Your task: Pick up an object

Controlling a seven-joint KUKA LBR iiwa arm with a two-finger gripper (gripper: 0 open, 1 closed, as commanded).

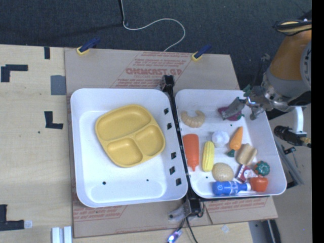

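Note:
The right bin (263, 135) holds several toy foods: a tan croissant (193, 118), a long orange carrot (191, 151), a yellow corn cob (208, 156), a small white piece (220, 137), a short orange carrot (235, 138), a beige potato (223, 172), a blue bottle (230, 188) and a red tomato (258, 184). My gripper (243, 108) hangs over the bin's far right corner. A dark maroon object (233, 115) sits right at its tip; whether it is gripped is unclear.
The left bin (86, 151) carries a yellow divided plate (130, 134). A black divider with clips (174, 146) runs between the bins. A white cable (152, 24) lies on the dark floor behind the bench. The grey and orange arm (291, 59) rises at the right.

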